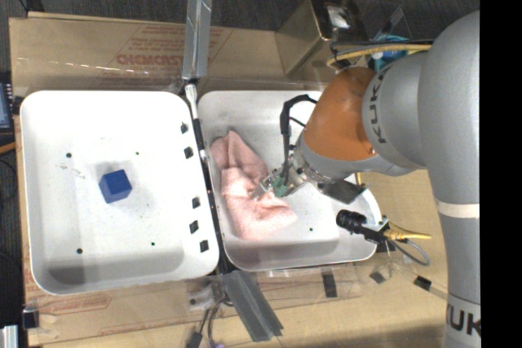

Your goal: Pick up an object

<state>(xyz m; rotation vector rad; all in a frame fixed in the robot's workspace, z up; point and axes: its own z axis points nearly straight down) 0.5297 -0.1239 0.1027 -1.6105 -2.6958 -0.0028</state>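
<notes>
A pink cloth [247, 190] lies crumpled along the left side of the right bin [326, 255], close to the divider between the two bins. The arm [383, 122] reaches in from the right, and its jaws [272, 187] are down at the cloth's right edge, touching it (whether they are open or closed on the fabric I cannot tell). In the left bin [49, 143] a small blue cube [115, 185] sits alone, well apart from the jaws.
</notes>
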